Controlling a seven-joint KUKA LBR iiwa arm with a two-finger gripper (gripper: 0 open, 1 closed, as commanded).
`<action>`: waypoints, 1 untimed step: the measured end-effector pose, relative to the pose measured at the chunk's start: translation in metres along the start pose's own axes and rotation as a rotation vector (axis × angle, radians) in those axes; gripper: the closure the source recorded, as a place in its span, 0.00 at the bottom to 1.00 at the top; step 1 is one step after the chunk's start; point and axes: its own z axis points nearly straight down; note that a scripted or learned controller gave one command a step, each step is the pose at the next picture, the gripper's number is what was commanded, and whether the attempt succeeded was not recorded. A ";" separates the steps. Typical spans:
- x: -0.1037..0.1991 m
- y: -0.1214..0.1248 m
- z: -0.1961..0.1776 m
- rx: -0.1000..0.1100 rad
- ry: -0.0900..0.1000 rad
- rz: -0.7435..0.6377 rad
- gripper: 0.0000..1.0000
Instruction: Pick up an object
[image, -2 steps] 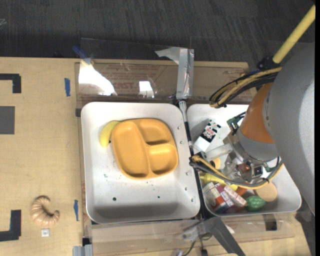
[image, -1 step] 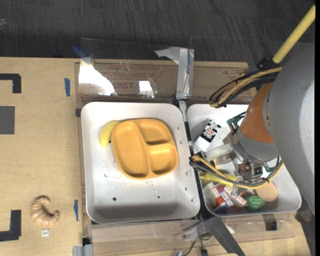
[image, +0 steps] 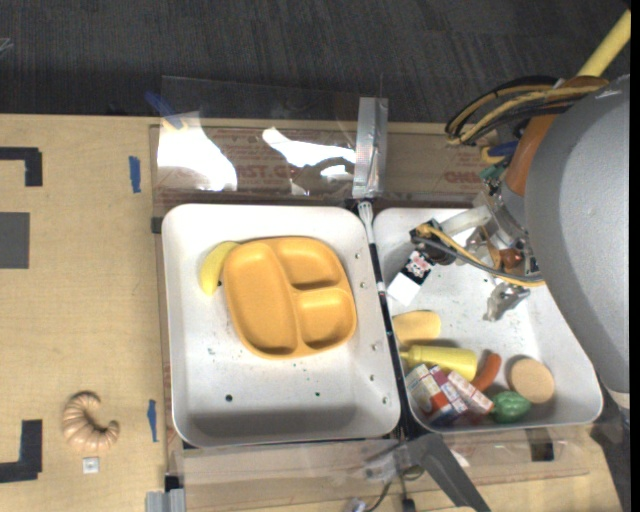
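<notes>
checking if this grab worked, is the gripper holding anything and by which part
It cannot be told. The gripper hangs over the right bin, and nothing visibly sits in it; the toys lie lower in the bin.

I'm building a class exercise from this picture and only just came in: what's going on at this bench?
A grey robot arm reaches in from the right over the right bin, its gripper hanging above the bin floor with nothing visibly held. Toy food lies along that bin's near edge: a yellow banana, a round biscuit, a green piece and a small box. The left bin holds an orange divided tray. A croissant sits out on the bench.
</notes>
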 end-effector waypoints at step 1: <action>-0.041 0.055 0.074 0.004 -0.006 -0.105 0.00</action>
